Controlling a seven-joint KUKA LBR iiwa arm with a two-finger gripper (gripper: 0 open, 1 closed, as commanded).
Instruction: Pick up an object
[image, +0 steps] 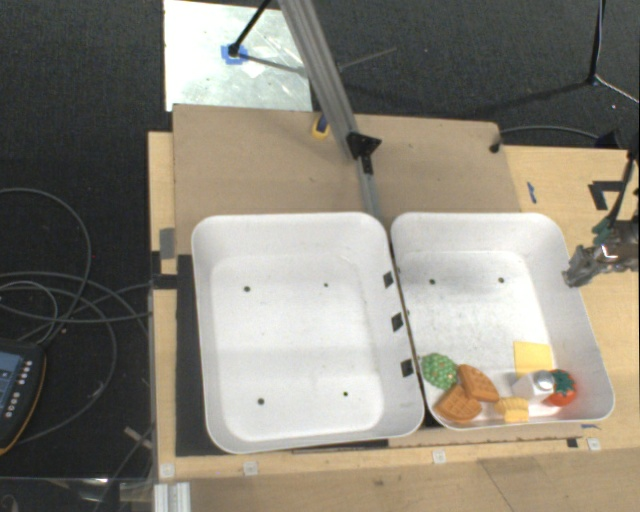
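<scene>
Now, camera view: one slanted look down on both bins.
Gripper place: the gripper (590, 262) sits at about 3 o'clock of the right bin (480, 222), over its outer rim and well apart from every object.
Grip state: cannot tell whether it is released or clenched; it is small and blurred at the frame edge, and nothing is seen held in it.
Task objects: all lie in the right bin, crowded along its 5 to 6 o'clock wall.
Cluster detail: a green piece (438, 369) at the 7 o'clock end, two orange waffle-like pieces (478, 383) touching one another just beside it, a small yellow piece (513, 408), a yellow block (533, 355), and a red-and-green item (560, 388) next to a grey item (530, 383) near the 4 o'clock corner.
Left bin: the left bin (290, 225) holds no object to aim for.
Risk, crowding: I judge that a descent into the packed group could pinch two pieces at once or shove one aside, since several touch.
Risk, wall: the pieces hug the sloped near wall, so a jaw could strike the rim or slide along it and close on nothing.
Risk, flat shapes: the orange pieces and the yellow block look low and flat, likely to slip out of a pinch from above.
Safer pick: the yellow block seems best, standing a little apart at the cluster's 12 o'clock side.
</scene>
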